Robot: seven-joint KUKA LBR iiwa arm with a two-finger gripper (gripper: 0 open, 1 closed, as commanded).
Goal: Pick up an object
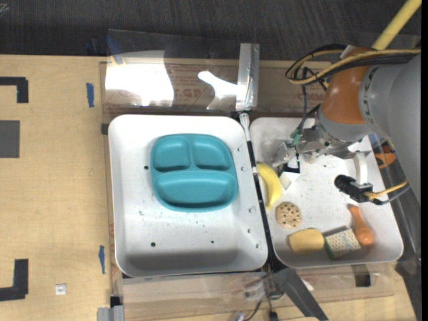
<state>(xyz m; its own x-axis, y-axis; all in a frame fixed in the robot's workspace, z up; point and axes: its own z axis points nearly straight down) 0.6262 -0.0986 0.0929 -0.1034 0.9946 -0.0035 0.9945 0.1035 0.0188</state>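
While the tool (292,154), whose grip state I cannot tell, hangs low in the right bin (388,249), the banana (270,184) lies just below-left of it, so the approach step seemingly needs a short descent onto it.

This is a robotics lab test cell, not a home. Two shallow white bins sit side by side on a plywood surface (53,199): the left bin (127,246) and the right bin (388,246). Black corner marks (17,89) at nine o'clock and strips of blue tape (89,93) mark positions on the wood. A clear plastic shield (174,79) stands at twelve o'clock. A grey industrial arm (394,99) with an orange band and loose yellow-and-black cables (314,65) reaches in at two o'clock.
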